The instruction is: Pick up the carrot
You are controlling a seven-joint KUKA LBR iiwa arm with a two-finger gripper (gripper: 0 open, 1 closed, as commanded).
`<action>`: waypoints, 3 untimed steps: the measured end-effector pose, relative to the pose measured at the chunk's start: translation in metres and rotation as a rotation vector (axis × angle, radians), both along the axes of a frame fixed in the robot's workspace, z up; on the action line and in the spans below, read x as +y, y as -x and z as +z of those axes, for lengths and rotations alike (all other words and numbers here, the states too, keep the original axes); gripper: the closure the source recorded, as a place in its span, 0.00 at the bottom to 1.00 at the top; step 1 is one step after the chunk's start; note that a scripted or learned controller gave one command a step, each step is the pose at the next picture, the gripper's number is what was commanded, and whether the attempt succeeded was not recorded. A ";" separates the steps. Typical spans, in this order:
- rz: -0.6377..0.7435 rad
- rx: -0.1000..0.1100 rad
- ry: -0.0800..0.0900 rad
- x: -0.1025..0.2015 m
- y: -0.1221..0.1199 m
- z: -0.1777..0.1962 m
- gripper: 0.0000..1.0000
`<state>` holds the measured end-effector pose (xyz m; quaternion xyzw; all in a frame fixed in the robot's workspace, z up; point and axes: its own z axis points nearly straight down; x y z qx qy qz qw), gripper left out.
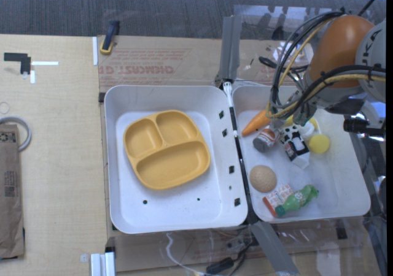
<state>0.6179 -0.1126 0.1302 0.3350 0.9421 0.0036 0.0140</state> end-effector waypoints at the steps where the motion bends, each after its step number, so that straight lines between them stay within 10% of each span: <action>1: -0.095 0.024 -0.001 -0.029 -0.033 0.068 1.00; 3: 0.180 0.026 0.002 0.050 -0.020 0.127 1.00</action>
